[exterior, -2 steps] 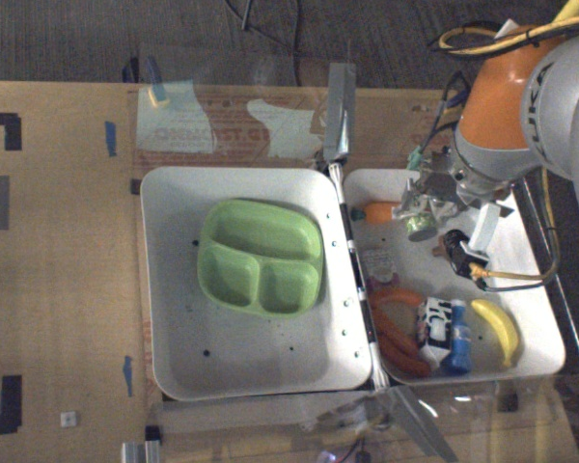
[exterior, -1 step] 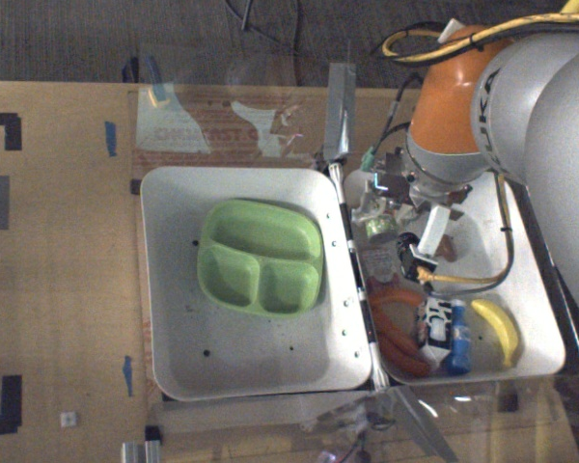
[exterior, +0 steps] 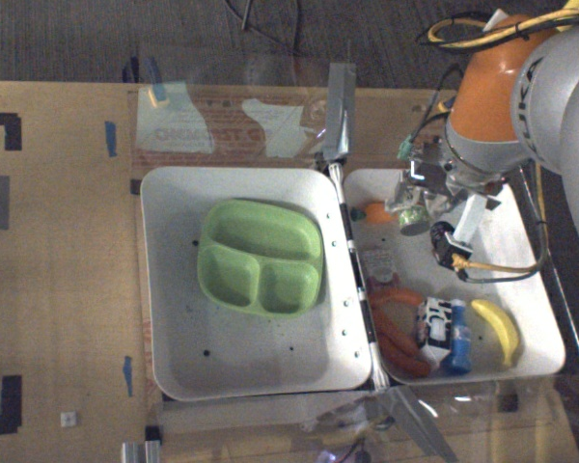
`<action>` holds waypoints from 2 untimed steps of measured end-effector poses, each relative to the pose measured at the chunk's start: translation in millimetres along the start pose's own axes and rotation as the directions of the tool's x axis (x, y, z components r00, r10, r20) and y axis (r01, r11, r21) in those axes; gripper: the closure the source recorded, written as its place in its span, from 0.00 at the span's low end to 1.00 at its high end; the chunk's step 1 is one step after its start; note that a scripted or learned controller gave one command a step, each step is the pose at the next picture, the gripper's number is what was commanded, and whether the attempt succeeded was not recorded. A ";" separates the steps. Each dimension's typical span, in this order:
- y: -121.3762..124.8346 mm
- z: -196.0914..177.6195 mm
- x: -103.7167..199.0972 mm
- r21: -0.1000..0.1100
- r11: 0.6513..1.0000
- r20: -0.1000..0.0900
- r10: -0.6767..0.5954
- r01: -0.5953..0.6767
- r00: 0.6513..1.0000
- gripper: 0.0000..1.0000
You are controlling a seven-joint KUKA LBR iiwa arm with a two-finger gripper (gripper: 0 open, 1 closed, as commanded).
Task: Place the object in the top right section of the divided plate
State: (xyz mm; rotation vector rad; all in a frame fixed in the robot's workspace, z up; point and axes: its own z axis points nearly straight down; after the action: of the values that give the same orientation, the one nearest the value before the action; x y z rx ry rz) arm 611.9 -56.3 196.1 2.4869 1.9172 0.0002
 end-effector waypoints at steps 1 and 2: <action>-18.5 11.7 51.3 0.005 0.997 -0.001 -0.081 0.081 0.997 1.00; -71.0 6.2 115.8 0.006 1.000 0.000 -0.017 0.017 1.000 1.00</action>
State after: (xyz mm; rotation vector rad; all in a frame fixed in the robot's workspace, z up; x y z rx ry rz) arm 572.7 73.7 189.7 2.4739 1.9419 -0.0050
